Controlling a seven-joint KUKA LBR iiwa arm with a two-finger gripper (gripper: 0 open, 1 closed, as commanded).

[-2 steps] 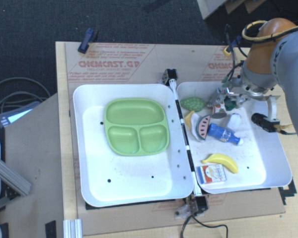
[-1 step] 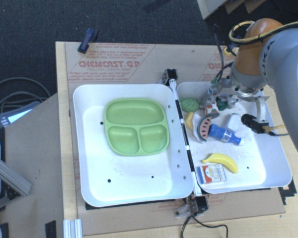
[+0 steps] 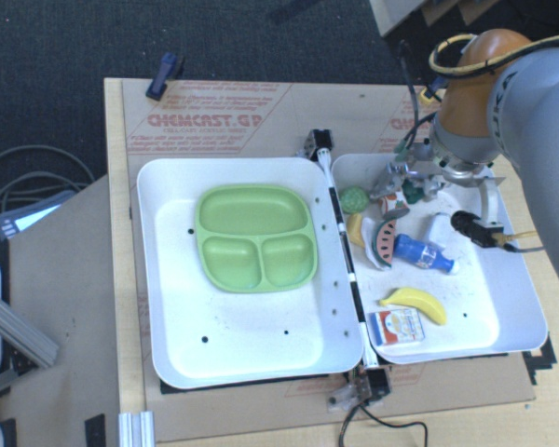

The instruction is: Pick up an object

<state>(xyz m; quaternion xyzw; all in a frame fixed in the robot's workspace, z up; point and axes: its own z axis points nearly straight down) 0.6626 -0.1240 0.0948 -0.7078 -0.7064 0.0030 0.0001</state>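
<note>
My gripper [image 3: 402, 190] hangs low over the far left part of the right bin [image 3: 503, 333], below the orange band on the arm. Right beneath and around it lie a small green round object [image 3: 354, 199] and a watermelon slice [image 3: 384, 240]. A blue bottle [image 3: 423, 253] rests on its side just right of the slice. Nearer the front lie a yellow banana [image 3: 415, 304] and a small red and white carton [image 3: 395, 327]. A small colored item sits close under the gripper, too small to identify.
The left bin [image 3: 168, 343] holds a green divided plate [image 3: 257, 237]. A yellow piece [image 3: 355, 229] lies against the divider between the bins. A black cable end [image 3: 473, 227] hangs by the arm over the right bin. A blue clip [image 3: 163, 75] lies on the board's far left corner.
</note>
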